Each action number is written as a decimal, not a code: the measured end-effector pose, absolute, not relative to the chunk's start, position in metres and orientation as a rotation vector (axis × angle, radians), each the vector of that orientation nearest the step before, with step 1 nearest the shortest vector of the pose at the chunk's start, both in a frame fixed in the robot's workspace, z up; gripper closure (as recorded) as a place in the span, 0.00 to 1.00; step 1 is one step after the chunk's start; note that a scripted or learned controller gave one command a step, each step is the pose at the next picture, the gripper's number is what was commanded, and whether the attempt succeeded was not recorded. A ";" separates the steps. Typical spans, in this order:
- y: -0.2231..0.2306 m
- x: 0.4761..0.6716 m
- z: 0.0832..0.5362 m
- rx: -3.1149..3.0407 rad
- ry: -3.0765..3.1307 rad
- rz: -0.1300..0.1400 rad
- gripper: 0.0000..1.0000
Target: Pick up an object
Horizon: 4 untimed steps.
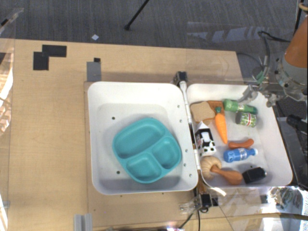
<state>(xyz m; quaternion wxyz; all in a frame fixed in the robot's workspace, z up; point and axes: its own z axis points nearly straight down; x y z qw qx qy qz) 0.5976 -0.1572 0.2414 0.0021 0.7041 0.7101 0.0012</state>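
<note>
While the arm point(296, 57) leans in from the right, its gripper point(262, 88) hangs over the far right corner of the right bin point(284, 153); from here I cannot tell what state it is in, and nothing shows in its hold. Just beside it, toward the bin's middle, lies a green bottle point(239, 106) on its side, with a small green can point(246, 119) touching it on the near side. An orange carrot point(221, 125) sits a little further left, next to a slice of toast point(202, 111). Nearer me are a sausage point(240, 143), a blue bottle point(239, 154), a black-and-white carton point(206, 141), a drumstick point(219, 170) and a black block point(253, 175). The labels are too small to read. In the left bin point(103, 129) rests a teal divided plate point(147, 150).
</note>
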 end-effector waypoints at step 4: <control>-0.086 0.565 0.100 2.625 1.714 0.021 1.00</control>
